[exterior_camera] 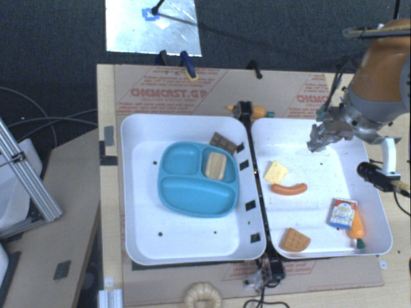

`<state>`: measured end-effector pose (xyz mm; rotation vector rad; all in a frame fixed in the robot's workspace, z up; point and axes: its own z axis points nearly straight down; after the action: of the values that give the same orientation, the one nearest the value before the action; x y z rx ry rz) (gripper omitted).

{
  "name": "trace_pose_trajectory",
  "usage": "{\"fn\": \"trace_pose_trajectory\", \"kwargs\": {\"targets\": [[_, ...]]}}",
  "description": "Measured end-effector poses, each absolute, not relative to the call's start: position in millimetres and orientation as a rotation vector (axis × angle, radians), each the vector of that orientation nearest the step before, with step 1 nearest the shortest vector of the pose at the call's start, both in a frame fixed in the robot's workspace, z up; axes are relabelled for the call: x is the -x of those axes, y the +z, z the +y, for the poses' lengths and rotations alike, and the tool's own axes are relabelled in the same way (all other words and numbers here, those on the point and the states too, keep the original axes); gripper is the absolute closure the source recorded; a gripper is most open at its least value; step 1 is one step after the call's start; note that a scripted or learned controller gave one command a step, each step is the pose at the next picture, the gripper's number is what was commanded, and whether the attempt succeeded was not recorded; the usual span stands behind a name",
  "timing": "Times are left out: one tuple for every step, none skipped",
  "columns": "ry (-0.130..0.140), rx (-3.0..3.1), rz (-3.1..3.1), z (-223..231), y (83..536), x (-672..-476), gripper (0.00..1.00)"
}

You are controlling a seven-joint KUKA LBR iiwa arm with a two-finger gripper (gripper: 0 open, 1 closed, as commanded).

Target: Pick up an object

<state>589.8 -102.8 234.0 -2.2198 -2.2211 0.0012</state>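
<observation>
So in the left bin (138,172) there's a blue divided plate (196,181) sitting pretty much dead centre, with a tan bread-looking piece (215,166) parked in its top right compartment and a brown chunk (223,142) just off the plate's upper edge. The right bin (372,233) has the loose stuff spread out with gaps between, which I'd guess makes for easy grabs: yellow cheese wedge (277,171), sausage (289,188) just below it, waffle (295,240) near the front, small carton (342,213) with a carrot (356,226) touching it. The pincer (319,138) hangs over that bin's back part, nothing in it that I can see, can't tell how open it is. Cardboard-covered worktop (173,92), dark carpet behind.
</observation>
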Motion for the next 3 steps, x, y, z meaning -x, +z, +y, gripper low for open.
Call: {"fn": "trace_pose_trajectory", "kwargs": {"targets": [[0.002,2.219,-2.220,-83.7,224.5,-532.9,1.00],[0.002,2.219,-2.219,-79.0,214.3,-488.5,1.00],[-0.002,2.216,-2.226,-71.2,215.1,-488.7,1.00]]}}
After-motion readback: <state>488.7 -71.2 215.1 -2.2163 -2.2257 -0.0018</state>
